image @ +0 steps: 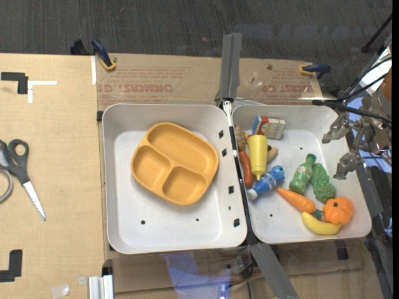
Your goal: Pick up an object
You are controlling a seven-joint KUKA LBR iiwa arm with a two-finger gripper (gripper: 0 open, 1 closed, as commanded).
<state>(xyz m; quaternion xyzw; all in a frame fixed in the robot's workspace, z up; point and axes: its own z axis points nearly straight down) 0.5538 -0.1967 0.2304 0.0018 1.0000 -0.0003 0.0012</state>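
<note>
a robotics lab or test workshop: two white bins [112, 185] sit on a plywood tabletop [50, 229] lined with clamped cardboard [156, 83], black tape markers [15, 83] and scissors [22, 170] at left, dark carpet [187, 11] at the far side.

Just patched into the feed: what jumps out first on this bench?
The big orange divided plate lies alone in the left bin. The right bin holds a colourful heap of toy food: a yellow bottle, a carrot, a banana, a small pumpkin. The gripper hangs over that bin's right edge.
</note>
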